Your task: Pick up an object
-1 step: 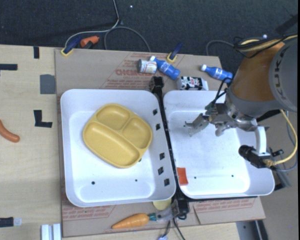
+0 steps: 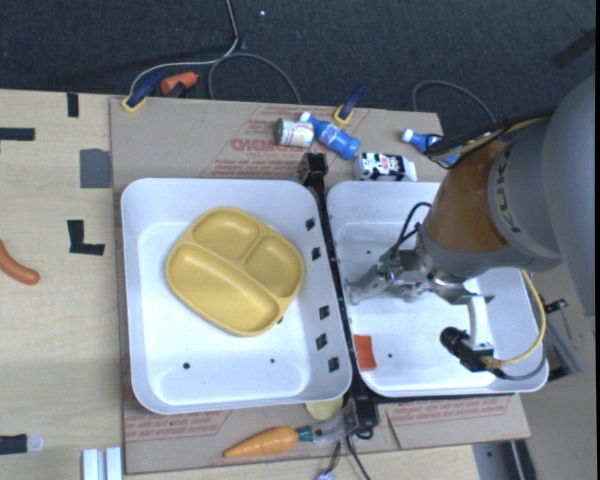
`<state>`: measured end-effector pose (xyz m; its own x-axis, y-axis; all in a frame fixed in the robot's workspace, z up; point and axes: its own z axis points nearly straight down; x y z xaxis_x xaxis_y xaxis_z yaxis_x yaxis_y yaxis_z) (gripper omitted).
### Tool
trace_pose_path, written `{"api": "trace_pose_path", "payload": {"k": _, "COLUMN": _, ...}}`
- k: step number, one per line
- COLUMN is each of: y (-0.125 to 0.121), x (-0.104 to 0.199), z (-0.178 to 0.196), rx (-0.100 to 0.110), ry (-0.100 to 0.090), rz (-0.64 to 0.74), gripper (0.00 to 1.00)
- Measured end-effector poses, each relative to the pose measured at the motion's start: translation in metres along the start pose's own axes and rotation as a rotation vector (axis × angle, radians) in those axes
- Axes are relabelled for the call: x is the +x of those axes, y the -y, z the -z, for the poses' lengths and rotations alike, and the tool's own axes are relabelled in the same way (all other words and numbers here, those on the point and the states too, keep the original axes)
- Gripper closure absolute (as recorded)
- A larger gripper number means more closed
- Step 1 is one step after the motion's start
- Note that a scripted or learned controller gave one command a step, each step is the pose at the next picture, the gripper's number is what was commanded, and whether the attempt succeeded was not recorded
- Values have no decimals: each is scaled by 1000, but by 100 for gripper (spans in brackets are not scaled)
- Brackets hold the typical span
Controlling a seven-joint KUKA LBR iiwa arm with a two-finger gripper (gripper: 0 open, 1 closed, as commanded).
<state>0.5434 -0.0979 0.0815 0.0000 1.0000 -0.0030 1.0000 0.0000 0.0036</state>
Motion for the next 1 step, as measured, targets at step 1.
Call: {"api": "trace_pose_path", "payload": {"k": 1, "y": -101, "x": -9, "z": 4, "rx": -5, "ry": -1, "rz": 4, "gripper": 0}}
